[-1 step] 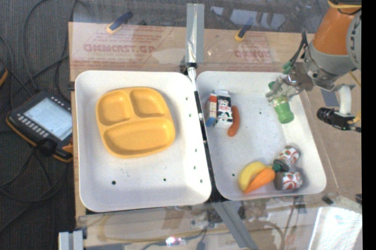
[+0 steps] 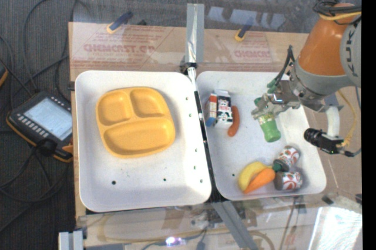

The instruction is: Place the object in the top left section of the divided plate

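Note:
A yellow divided plate (image 2: 136,121) lies in the left bin (image 2: 141,184), with its top left section (image 2: 114,105) bare. My gripper (image 2: 267,109) hangs over the right bin (image 2: 247,152), directly above the upper end of a green bottle (image 2: 271,129) that lies on the bin floor. The gripper head hides the bottle's top, so I cannot tell whether it is touching the bottle.
The right bin also holds a small carton (image 2: 224,108) beside a red-and-blue packet (image 2: 212,110), a red sausage (image 2: 234,121), a banana (image 2: 249,173), a carrot (image 2: 260,180) and two cans (image 2: 288,169). A tablet (image 2: 44,120) sits left of the bench.

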Tool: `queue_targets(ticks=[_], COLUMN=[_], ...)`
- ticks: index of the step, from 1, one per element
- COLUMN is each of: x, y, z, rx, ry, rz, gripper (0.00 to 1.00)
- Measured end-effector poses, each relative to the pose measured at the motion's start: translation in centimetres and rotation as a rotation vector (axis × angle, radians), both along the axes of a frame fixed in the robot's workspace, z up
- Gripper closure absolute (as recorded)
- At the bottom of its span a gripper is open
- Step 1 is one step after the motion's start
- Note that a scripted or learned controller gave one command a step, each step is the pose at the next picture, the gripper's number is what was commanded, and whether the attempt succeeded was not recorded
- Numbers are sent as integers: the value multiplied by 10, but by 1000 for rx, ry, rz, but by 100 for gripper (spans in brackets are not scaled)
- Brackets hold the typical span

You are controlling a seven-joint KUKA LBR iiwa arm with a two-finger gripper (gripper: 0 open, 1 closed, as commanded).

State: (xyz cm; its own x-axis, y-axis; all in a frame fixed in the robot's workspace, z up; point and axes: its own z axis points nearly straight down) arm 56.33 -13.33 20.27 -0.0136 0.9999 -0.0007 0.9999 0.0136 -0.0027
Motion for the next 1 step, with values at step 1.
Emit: queue_targets(ticks=[1], x=[83], y=[54], z=[-11], rx=[0], ry=[-2], rz=[320], gripper=[100])
